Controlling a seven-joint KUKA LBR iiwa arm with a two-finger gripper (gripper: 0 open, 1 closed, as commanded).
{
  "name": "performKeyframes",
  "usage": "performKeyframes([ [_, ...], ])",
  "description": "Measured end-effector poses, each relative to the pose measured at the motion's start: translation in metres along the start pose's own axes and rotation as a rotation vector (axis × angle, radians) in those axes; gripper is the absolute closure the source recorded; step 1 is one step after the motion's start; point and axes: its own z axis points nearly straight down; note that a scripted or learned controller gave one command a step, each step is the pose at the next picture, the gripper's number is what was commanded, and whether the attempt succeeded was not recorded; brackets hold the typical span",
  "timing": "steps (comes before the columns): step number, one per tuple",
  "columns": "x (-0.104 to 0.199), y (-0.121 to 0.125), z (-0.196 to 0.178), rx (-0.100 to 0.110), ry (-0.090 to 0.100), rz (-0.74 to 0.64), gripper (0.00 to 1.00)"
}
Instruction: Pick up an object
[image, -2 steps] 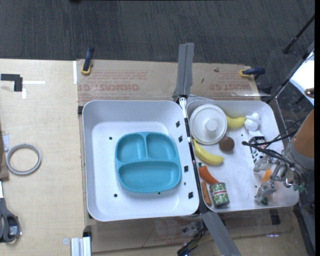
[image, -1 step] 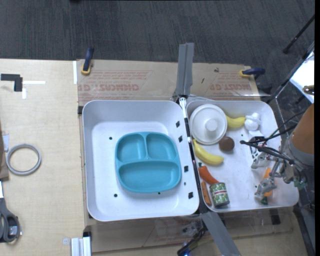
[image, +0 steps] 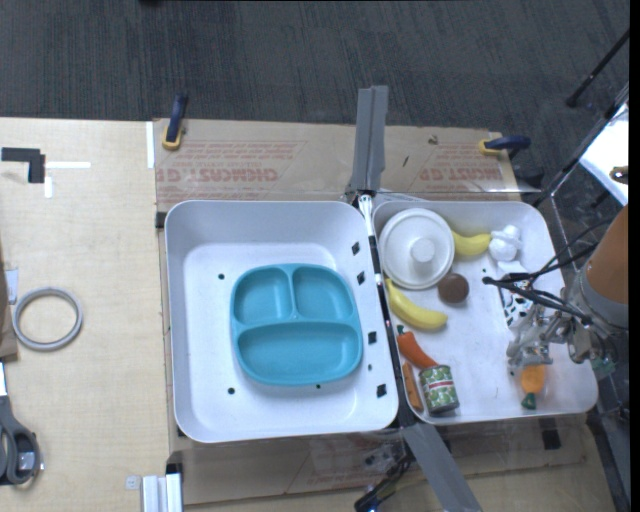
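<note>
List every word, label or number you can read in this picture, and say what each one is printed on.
Red lettering on the cardboard sheet behind the bins, left part: upside down and blurred, not readable.
Red lettering on the same sheet, right part: also upside down, not readable.
Label on the small green can: too small to read.
Nothing else carries legible text.

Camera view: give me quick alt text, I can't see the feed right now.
The gripper is low at the right bin's near right corner, just above a small carrot. That bin also holds two bananas, a white bowl, a can and a brown ball; the left bin holds a blue divided plate.
</note>
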Motion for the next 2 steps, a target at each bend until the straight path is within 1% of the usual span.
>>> performKeyframes([
  [1, 0.0, 0.0001, 0.0, 0.0, 0.0, 0.0, 0.0],
  [2, -0.0013, 0.0001, -0.0093, 0.001, -0.003, -0.001, 1.0],
])
